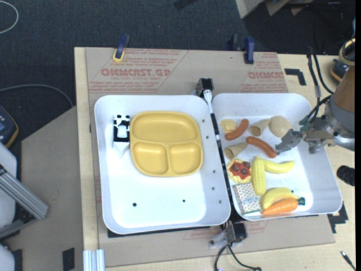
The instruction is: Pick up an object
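Both white bins (pixel 107 168) look like smooth, glossy plastic. The yellow divided plate (pixel 167 142) in the left bin is smooth plastic with a soft sheen. The bench board (pixel 169 72) is matt, paper-faced sheet with red printing. The gripper (pixel 287 142) appears matt grey metal.

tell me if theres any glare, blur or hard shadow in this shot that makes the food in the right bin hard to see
Camera view: light is even and soft, with no harsh glare on the right bin; the sausage, corn and carrot read sharp with only faint shadows. The claw looks slightly soft, its fingers hard to resolve. The yellow tray shows a mild sheen.
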`<action>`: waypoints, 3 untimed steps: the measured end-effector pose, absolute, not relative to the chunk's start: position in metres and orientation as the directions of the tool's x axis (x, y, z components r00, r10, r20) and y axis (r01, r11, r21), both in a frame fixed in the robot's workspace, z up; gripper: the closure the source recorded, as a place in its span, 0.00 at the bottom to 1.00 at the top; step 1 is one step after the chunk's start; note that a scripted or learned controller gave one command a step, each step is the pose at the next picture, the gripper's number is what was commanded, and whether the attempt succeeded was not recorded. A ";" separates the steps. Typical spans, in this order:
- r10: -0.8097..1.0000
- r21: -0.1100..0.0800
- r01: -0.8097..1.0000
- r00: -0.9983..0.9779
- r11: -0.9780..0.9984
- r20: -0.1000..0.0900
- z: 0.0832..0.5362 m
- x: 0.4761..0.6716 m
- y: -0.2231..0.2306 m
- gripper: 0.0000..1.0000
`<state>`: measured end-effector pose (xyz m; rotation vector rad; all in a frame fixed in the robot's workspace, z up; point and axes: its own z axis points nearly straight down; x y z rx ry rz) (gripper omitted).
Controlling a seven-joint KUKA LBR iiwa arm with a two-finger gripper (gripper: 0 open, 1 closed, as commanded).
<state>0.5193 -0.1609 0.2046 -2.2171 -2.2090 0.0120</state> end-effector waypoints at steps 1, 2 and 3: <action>1.000 0.001 1.000 0.000 0.000 0.000 0.212 0.522 -0.161 0.00; 1.000 -0.006 1.000 0.000 0.000 0.003 0.159 0.528 -0.152 0.00; 1.000 0.003 1.000 0.002 -0.002 0.003 0.104 0.529 -0.160 0.00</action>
